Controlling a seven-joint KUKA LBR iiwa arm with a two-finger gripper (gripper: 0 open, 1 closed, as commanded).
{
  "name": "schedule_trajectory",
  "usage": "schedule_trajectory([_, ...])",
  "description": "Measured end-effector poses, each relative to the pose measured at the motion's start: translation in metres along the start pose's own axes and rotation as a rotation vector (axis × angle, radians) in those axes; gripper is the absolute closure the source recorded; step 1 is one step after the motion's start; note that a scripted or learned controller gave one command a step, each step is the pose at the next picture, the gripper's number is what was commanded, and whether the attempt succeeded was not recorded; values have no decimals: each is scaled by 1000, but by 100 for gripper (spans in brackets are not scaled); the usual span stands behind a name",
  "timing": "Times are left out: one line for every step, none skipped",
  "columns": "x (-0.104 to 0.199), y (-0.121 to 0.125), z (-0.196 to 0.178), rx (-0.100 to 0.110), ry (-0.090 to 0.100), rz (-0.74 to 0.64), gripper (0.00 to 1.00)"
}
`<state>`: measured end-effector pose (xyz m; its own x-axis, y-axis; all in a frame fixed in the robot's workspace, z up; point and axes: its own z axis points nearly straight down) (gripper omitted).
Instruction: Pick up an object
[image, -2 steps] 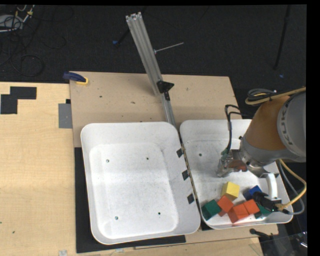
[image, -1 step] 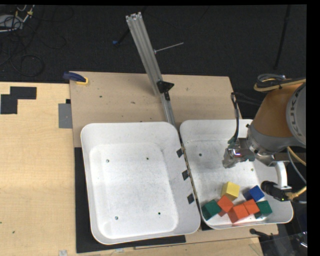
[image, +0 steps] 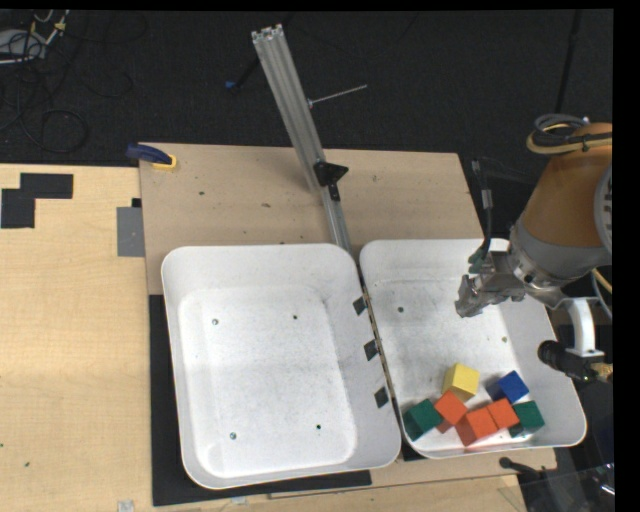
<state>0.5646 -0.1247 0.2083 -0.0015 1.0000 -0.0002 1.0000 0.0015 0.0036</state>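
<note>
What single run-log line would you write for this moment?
arm: over right bin | gripper: above bare floor, nothing seen held | blocks: clustered at near edge | left bin: untouched

One fixed overhead camera looks down aslant on both bins (image: 270, 262).

Alu rail (image: 296, 110) leaning over bench, blue clamp (image: 151, 155) at back-left edge

No readable text, label, brand, number or sign anywhere.
</note>
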Motion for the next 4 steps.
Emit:
schedule_trajectory([-1,0,-9,5,1,-1,100])
schedule_trajectory([40,9,-13,5,2,-2,100])
schedule_trajectory([83,14,-14,5,2,-2,100])
schedule_trajectory([134,27,-5,5,2,-3,100])
